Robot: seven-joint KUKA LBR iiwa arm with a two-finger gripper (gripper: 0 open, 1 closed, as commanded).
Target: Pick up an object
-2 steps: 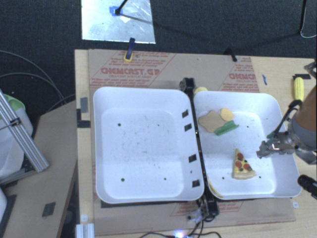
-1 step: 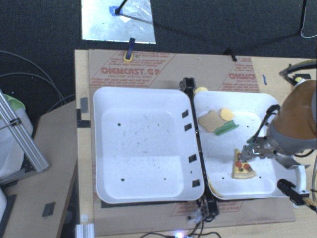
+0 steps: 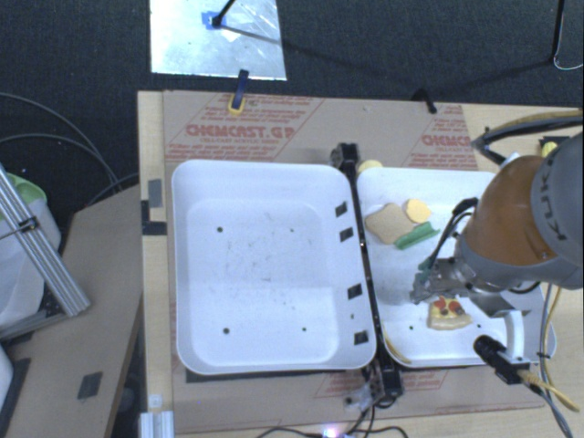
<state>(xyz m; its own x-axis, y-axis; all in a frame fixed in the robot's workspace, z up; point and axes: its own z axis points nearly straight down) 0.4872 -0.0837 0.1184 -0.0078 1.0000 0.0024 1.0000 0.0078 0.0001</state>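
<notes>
The grey arm with its orange band is reaching in from the right and is hanging over the right white bin. Its pincer is pointing down into this bin, just above a small pizza-slice toy with red dots. The pincer is standing close to the upper left edge of the slice, but I cannot tell whether its tips are touching it, and I cannot tell how the pincer is set, because the parts are dark and small.

Further up in the same bin, a tan bread-like piece is lying near the bin's left wall. A green stick-shaped object is lying just beside it, at its lower right, and a round yellow piece is sitting at its upper right. Another small pale yellow thing is resting at the top left corner of the bin, on the rim.

The left white bin is sitting side by side with the right one on the worktop, and a dark divider is running between them.
</notes>
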